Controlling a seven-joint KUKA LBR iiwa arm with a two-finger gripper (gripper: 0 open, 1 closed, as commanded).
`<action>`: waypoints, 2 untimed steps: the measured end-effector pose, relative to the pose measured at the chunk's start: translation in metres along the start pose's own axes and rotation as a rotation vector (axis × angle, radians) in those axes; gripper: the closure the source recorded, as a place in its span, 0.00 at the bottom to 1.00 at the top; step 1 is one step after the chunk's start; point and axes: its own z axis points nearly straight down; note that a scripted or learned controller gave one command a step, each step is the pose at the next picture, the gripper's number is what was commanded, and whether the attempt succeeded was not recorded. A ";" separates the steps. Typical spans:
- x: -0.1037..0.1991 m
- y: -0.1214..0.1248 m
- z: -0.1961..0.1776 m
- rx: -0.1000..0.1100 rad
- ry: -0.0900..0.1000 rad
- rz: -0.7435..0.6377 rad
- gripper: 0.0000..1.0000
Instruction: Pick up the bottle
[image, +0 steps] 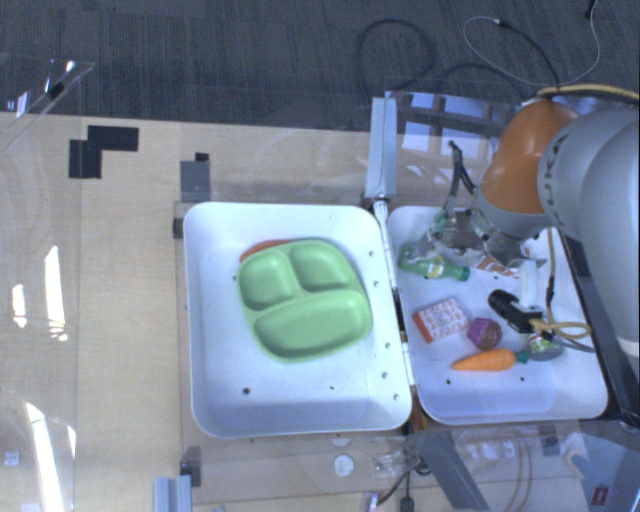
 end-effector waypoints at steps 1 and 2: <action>-0.005 0.032 0.001 0.003 -0.006 -0.089 0.00; -0.008 0.011 0.000 0.000 0.000 -0.056 0.00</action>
